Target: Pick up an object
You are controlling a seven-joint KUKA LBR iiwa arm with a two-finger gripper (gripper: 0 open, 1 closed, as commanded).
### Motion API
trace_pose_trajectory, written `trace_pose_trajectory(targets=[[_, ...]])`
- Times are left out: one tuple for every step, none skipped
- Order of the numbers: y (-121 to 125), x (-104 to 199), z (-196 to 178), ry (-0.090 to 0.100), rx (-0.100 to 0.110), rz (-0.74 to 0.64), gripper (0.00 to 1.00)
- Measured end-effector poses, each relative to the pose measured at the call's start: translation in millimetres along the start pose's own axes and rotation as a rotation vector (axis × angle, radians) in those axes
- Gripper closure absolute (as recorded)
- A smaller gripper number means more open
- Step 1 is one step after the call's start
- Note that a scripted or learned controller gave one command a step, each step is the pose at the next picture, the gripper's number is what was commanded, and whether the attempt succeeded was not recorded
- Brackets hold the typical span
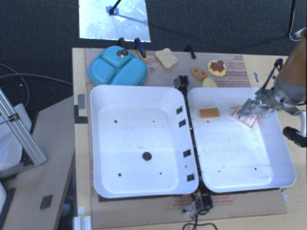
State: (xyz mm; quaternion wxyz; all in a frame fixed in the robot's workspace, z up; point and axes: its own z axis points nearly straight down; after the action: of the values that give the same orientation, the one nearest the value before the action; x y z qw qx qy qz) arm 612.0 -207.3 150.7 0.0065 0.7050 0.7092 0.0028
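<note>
The right bin (278, 176) holds a flat tan rectangular piece (209, 112) near its far left corner and a small red-and-white packet (246, 120) near its far right side. My gripper (253, 109) hangs low right over the packet's far edge, with the arm reaching in from the right. The view does not show whether the gripper touches the packet. A small dark round object (147, 155) lies in the middle of the left bin (103, 128).
Behind the bins on the bench lie a blue lidded tray (117, 66), a toast slice (166, 58), a pretzel-like piece (199, 72), a round red-and-yellow toy (217, 67) and a yellow piece (209, 83). Black clips (186, 138) line the divide between the bins.
</note>
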Motion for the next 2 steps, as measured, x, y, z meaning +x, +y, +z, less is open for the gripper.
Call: trace_pose_trajectory(targets=[[61,38,65,-0.001,0.001,-0.005,0.0],[62,34,46,-0.005,-0.009,-0.003,1.0]])
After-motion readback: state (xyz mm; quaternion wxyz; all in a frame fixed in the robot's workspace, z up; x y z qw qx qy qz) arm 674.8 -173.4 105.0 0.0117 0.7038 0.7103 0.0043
